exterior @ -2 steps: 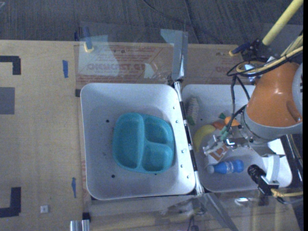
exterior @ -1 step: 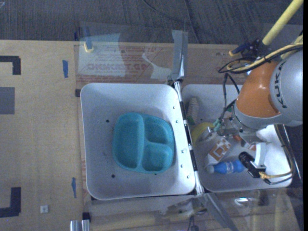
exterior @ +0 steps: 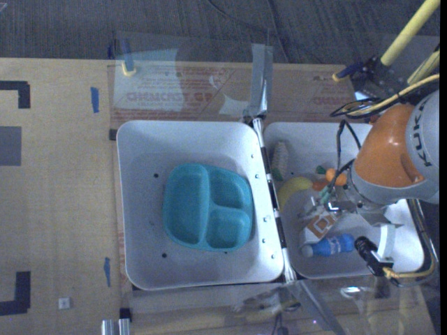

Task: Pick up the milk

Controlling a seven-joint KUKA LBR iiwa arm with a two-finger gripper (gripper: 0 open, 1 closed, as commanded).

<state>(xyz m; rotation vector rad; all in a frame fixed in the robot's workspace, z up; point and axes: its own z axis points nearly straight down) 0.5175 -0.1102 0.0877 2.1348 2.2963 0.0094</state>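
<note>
The left shallow white bin point(exterior: 140, 187) carries a teal 3-compartment plastic tray point(exterior: 207, 206) at its centre. In the right white bin point(exterior: 412, 257), the gripper point(exterior: 328, 208) hangs just above a small white-and-orange milk carton point(exterior: 320, 224); a blue plastic bottle point(exterior: 330, 246) lies near the front edge.

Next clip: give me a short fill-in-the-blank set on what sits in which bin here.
1. The teal divided tray lies in the ____ bin.
2. The blue bottle lies on its ____ in the right bin.
3. The arm wears an ____ band above the wrist.
4. The gripper is over the ____ bin.

Missing words: left; side; orange; right
</note>
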